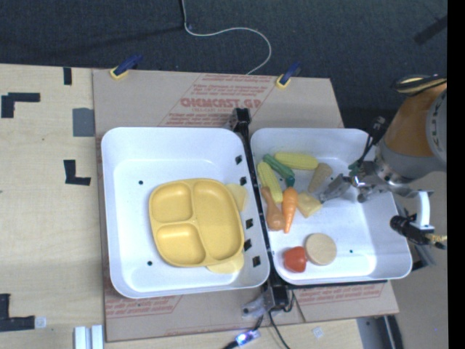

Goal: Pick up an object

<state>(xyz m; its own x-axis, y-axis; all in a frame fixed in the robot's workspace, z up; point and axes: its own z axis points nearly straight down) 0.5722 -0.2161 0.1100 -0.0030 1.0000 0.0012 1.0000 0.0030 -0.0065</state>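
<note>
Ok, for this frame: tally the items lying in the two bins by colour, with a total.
Yellow: 4, the divided tray, a flat piece under it, and two corn cobs
Orange: 2 carrots
Green: 1
Red: 1
Beige or tan: 3
Total: 11

Wooden bench (43, 253), cardboard sheet (211, 93) on it, 2 white bins (123, 158) side by side on the cardboard

Dark carpet floor (327, 20); wooden bench (43, 217).
</note>
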